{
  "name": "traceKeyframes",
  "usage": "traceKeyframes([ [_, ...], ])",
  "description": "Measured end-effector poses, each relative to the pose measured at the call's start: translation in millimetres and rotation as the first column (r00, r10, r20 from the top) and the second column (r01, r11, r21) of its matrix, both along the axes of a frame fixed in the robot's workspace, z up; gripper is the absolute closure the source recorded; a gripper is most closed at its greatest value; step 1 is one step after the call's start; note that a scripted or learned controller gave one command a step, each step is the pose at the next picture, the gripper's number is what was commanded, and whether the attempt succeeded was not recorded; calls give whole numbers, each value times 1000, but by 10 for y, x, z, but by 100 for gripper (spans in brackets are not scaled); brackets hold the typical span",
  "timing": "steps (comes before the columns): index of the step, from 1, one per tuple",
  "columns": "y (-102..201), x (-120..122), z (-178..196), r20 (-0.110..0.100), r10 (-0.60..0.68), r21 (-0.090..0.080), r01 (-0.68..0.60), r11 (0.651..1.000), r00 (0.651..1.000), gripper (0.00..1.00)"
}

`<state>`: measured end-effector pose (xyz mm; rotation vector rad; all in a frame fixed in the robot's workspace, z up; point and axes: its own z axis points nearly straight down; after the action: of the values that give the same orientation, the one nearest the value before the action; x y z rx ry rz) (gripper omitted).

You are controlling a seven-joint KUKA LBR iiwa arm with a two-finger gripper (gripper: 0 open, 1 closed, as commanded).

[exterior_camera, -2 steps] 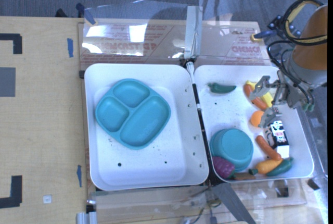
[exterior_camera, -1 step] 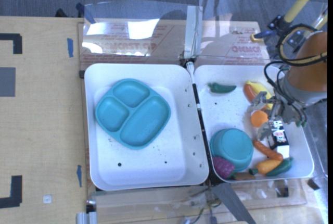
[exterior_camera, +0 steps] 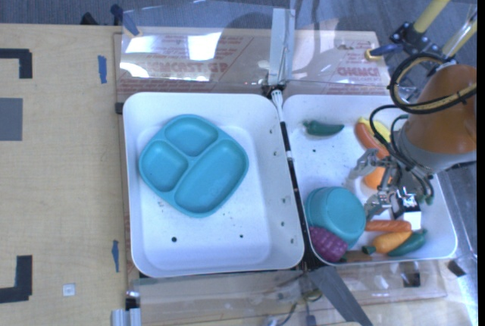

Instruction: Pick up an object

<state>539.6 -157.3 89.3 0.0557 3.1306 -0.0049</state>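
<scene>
Camera view: the gripper (exterior_camera: pixel 388 188) is seen low over the right bin (exterior_camera: pixel 327 158), right of centre in the frame; whether it is released or clenched cannot be told. Just left of it a teal bowl (exterior_camera: pixel 336 212) is placed, with a purple toy (exterior_camera: pixel 328 243) touching its lower edge. An orange carrot (exterior_camera: pixel 388 226) and a green vegetable (exterior_camera: pixel 406 243) are seen below the gripper. A green pepper (exterior_camera: pixel 323 128) is set near the bin's upper edge. A blue divided plate (exterior_camera: pixel 194 164) is held by the left bin (exterior_camera: pixel 144 241).
</scene>
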Motion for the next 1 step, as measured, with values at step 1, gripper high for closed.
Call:
traceKeyframes([
  [1,-5,48,142,15,1,-5,-1,1000,1000,100],
])
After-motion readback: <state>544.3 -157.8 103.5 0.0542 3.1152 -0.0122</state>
